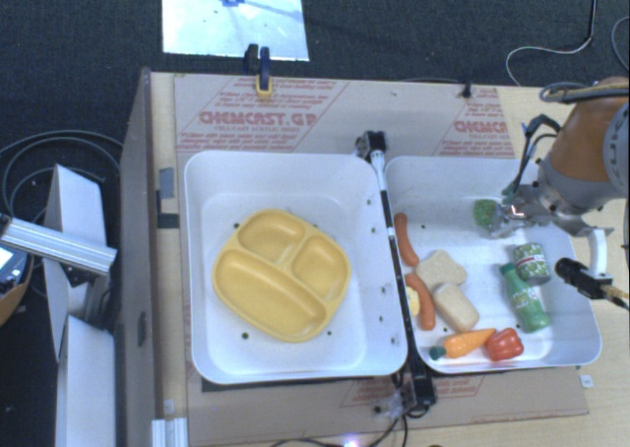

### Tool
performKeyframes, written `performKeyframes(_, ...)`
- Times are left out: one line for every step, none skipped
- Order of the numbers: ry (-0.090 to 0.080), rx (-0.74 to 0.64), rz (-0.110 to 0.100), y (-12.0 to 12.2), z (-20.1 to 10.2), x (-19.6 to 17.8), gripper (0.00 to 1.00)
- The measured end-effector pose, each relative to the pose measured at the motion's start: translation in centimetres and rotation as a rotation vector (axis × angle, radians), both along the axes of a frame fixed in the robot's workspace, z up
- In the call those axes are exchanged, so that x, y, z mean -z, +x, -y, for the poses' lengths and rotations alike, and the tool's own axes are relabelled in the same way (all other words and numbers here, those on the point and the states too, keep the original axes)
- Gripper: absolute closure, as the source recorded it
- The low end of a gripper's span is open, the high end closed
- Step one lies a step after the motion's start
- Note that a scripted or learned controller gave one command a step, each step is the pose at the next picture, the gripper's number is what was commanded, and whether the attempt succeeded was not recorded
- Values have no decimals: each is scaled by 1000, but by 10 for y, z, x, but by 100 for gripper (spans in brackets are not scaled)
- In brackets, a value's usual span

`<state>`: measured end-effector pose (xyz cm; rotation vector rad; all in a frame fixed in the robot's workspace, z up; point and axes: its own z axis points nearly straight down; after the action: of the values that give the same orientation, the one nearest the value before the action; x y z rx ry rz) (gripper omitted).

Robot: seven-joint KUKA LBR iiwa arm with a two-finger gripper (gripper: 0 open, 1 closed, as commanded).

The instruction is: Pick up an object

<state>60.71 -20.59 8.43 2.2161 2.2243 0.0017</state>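
In the camera view, the arm was seen reaching in from the right, its tool (500,219) lowered into the far part of the right bin (581,351). The tool was set touching or just beside a green, broccoli-like toy (484,213), which was judged the likeliest object of the pick. Whether the tool was spread or closed could not be told, as the wrist hid that part; no grip could be confirmed. The green toy was rounded, so no clear long axis could be read from it.

The remaining play food was gathered nearer the camera than the tool, probably left wherever it had been scattered. Just beside the tool, a green can (530,262) was seen, and a green bottle (524,299) lay beyond it, its long axis running roughly from the tool toward the near rim. Two sausages (406,239) were lined along the dividing wall, pointing along it. Two bread pieces (440,268), a carrot (467,343) lying across the near rim and a red pepper (505,345) were well apart from the tool.

In the left bin (207,228), farthest from the tool, a yellow divided tray (282,273) was laid flat and turned diagonally. Both bins were carried by a cardboard-covered surface (295,115).
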Motion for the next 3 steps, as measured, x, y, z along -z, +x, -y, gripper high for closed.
performKeyframes(1, 0, -14, 55, -1, 2, 100)
performKeyframes(-3, 2, 4, 3, 1, -110, 100)
performKeyframes(-1, 2, 1, 2, 1, -109, 0)
